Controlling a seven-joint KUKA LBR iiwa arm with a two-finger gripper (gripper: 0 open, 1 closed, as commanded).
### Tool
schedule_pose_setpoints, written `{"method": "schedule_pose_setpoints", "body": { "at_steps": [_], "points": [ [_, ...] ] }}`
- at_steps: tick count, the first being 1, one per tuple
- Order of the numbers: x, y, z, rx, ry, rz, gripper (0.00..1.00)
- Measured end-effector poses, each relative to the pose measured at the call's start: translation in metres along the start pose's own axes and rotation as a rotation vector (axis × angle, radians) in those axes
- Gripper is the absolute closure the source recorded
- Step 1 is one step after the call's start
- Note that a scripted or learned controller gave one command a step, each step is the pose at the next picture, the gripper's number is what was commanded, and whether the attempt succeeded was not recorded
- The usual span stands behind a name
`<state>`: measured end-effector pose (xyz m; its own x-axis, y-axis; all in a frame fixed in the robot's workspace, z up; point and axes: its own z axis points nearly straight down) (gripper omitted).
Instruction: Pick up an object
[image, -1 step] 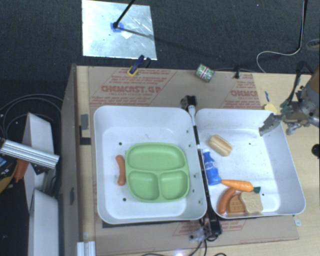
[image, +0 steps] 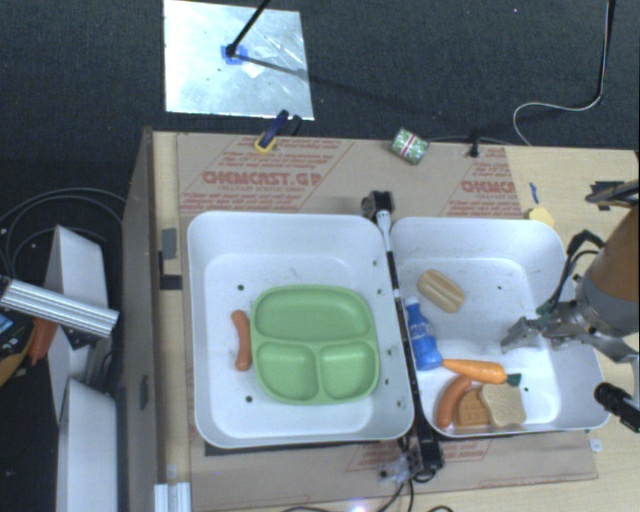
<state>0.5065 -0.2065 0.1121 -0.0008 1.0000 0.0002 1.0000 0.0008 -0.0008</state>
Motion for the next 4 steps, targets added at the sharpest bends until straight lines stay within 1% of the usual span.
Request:
{"method": "schedule_pose_setpoints", "body": {
  "at_steps": [1,2,3,4],
  "points": [
    [0.049,0.032,0.02,-0.003,0.0,-0.003,0.0],
    [0.104,0.076,0.028,-0.002,0.0,-0.003,0.0],
    [0.111,0.129,0.027,-0.004,-0.001,-0.004,0.0],
    [0.116,0.082,0.028,-0.002,-0.001,-0.001,0.0]
  ]
}}
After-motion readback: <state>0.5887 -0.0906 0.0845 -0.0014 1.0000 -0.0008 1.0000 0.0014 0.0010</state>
